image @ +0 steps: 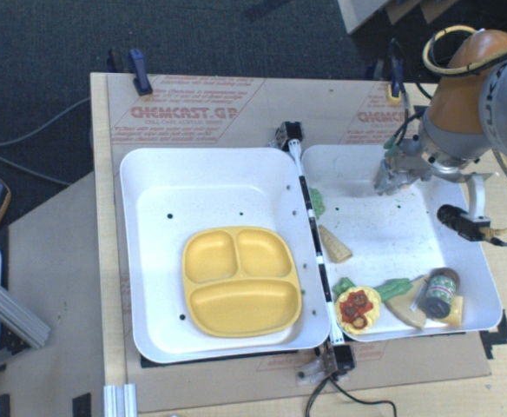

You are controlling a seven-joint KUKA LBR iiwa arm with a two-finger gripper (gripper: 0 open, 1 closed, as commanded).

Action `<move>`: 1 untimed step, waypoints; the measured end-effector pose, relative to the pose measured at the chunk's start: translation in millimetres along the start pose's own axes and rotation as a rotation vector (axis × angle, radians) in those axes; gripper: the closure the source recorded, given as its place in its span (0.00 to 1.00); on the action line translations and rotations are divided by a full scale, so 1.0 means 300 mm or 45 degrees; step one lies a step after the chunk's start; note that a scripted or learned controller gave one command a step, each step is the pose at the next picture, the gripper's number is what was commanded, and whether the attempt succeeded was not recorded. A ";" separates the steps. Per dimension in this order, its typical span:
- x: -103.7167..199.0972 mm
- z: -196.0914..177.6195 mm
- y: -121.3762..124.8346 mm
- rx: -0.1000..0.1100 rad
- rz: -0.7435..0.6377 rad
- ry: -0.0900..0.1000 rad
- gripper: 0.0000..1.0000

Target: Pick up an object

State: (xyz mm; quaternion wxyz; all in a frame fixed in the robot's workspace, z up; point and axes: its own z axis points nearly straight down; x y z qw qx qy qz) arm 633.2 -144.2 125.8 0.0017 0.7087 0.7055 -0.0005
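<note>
While gripper (391,179) hovers over far end of right bin (358,159), finger state cannot tell; nothing seen held. Toy pizza (357,308), can (437,294) lie at near end, ungrasped. Pick not done.

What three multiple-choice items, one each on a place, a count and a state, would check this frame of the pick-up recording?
1. Where does the yellow plate lie?
A. in the left bin
B. in the right bin
C. on the bare bench

2. How many compartments does the yellow plate have?
A. two
B. three
C. five

3. How does the gripper stand to the can?
A. closed around it
B. apart from it, at the far end of the right bin
C. pressing on its top

Answers: 1 A, the plate sits inside the left bin. 2 B, two small sections above one wide one. 3 B, the gripper is over the far part of the right bin, and the can lies near its front corner.
</note>
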 end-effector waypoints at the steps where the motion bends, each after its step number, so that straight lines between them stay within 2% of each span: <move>1: 0.260 -0.212 -0.116 -0.001 -0.014 0.007 1.00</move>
